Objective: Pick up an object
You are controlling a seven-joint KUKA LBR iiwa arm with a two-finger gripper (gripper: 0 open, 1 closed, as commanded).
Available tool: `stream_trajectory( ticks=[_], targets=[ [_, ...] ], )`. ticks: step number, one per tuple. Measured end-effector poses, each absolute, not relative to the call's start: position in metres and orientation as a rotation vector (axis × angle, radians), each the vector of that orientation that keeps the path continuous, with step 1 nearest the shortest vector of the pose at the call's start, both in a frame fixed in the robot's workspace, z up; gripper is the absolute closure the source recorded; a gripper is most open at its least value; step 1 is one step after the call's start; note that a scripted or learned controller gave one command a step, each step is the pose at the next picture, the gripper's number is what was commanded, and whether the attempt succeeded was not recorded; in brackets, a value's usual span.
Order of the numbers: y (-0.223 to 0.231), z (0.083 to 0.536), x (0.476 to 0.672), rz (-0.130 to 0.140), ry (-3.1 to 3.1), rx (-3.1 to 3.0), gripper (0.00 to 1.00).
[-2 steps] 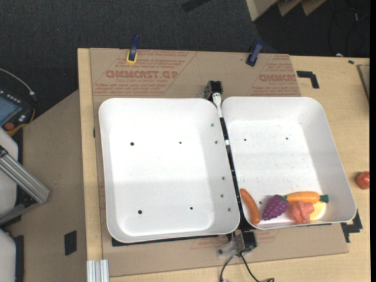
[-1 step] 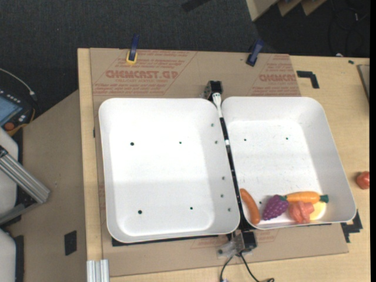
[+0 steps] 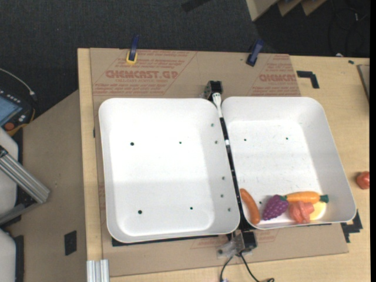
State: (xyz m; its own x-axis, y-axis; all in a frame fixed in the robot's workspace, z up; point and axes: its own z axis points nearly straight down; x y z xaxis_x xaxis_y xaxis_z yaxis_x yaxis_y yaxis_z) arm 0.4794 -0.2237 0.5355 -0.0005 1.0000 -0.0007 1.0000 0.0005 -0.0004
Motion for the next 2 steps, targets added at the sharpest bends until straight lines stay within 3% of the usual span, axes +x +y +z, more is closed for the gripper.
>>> stream_trajectory(
  ticks=[2],
  targets=[
    [-0.2237,0.5355,0.4794,-0.001,2.222,2.220,1.00]
  ],
)
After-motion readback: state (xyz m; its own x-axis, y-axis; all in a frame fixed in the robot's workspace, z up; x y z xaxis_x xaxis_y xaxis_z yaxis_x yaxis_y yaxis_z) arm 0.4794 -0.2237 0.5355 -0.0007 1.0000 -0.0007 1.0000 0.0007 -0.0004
